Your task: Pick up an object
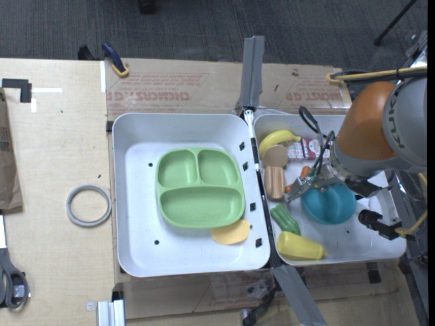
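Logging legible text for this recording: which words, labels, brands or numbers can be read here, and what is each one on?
"CHEMICAL GUYS", likely reading, red print seen upside down on the flat brown cardboard sheet behind the bins.
Same red print on the cardboard's right part: too blurred to confirm.
"KU", dark letters cut off by the frame edge, on the grey robot arm.
Small red and white packet in the right white bin: print too small to read.

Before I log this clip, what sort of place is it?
Most likely a robotics lab set up for pick-up trials. Two white bins sit side by side on a cardboard-covered bench, holding toy-like items such as a green divided plate and a banana, while the grey arm reaches in.
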